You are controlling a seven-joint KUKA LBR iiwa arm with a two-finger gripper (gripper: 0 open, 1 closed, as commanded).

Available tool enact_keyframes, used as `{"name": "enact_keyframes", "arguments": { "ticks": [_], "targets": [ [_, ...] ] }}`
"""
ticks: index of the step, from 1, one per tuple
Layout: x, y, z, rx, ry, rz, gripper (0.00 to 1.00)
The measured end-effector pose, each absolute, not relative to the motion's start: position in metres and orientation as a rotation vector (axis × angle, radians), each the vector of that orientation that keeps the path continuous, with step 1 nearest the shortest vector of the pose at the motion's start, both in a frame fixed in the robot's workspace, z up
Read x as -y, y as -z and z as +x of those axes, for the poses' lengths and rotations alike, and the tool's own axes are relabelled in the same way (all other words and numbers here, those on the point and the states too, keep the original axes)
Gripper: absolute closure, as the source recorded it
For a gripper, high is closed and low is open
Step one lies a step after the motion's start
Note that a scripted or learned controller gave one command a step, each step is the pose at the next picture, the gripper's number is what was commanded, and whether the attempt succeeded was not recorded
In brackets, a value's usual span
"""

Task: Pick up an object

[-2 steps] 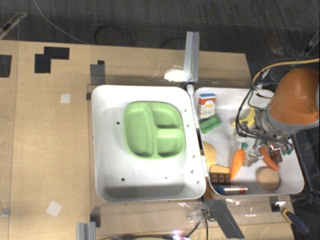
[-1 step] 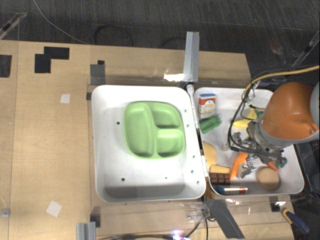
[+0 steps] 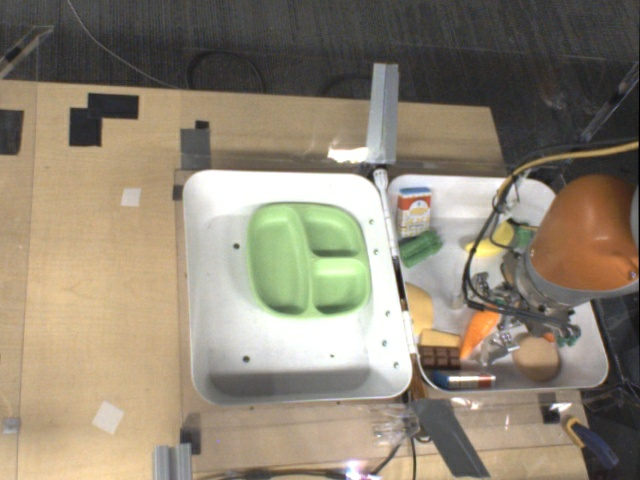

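The tool [image 3: 512, 336] hung low in the right bin [image 3: 590, 368], just beside an orange carrot-like piece [image 3: 477, 330]; whether it was apart or together could not be told. A green divided tray [image 3: 305, 258] lay in the left bin [image 3: 215, 268].

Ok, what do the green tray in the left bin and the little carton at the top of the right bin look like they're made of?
The green tray looks like moulded plastic: one even pale green, rounded compartments, soft matte sheen. The carton looks like printed cardboard, with flat faces, sharp edges and red-and-white print, though it could be a plastic toy copy; the view is too coarse to settle that.
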State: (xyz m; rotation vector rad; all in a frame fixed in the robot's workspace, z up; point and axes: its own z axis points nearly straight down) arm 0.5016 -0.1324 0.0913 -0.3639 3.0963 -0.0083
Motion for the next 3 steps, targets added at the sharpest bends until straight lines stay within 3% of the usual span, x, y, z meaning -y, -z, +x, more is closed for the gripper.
{"name": "enact_keyframes", "arguments": {
  "ticks": [3],
  "targets": [
    [0.119,-0.092,0.504,-3.053,0.018,-0.642,0.00]
  ]
}}
